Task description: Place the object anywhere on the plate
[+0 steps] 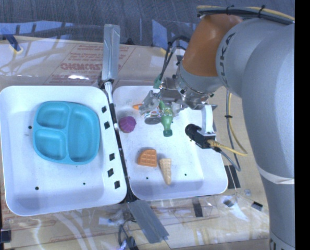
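Observation:
The blue divided plate (66, 131) lies in the left bin (19, 186). Over the back of the right bin (196, 178) my gripper (164, 111) points down, shut on the top of a small green bottle (167, 125). The bottle hangs upright below the fingers, its base just above the bin floor. The grey arm with its orange band reaches in from the right and hides the bin's far right corner.
In the right bin lie a purple ball-like toy (127, 124), an orange waffle piece (148, 158), a pale ice-cream cone (166, 171) and a small orange bit (137, 107) by the gripper. A black-clipped divider (114, 150) separates the bins. A black cable connector (199, 136) hangs beside the gripper.

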